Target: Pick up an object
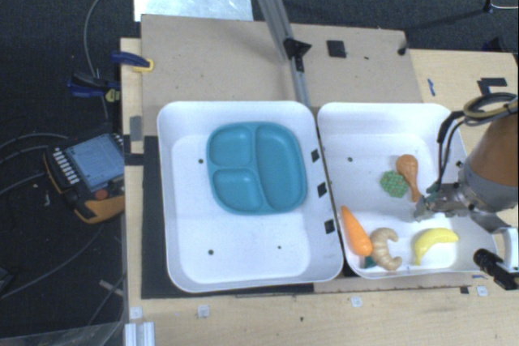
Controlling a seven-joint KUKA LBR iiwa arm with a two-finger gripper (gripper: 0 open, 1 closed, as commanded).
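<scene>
The pincer [423,209] hangs low in the right bin [365,126]; whether it is wide or narrow cannot be told. A banana [434,242] lies just below it, a drumstick [409,173] and green piece [394,184] just left, a carrot [355,230] farther left. A blue plate [257,168] sits in the left bin [182,174].

End effector [427,207] in right bin [357,126] btwn drumstick [409,172] & banana [434,242]; blue tray [257,167] in left bin [182,198].

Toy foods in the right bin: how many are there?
5, all toward the front: a chicken drumstick, broccoli beside it, a carrot, a tan croissant-like piece, a banana. The arm may hide more.
</scene>
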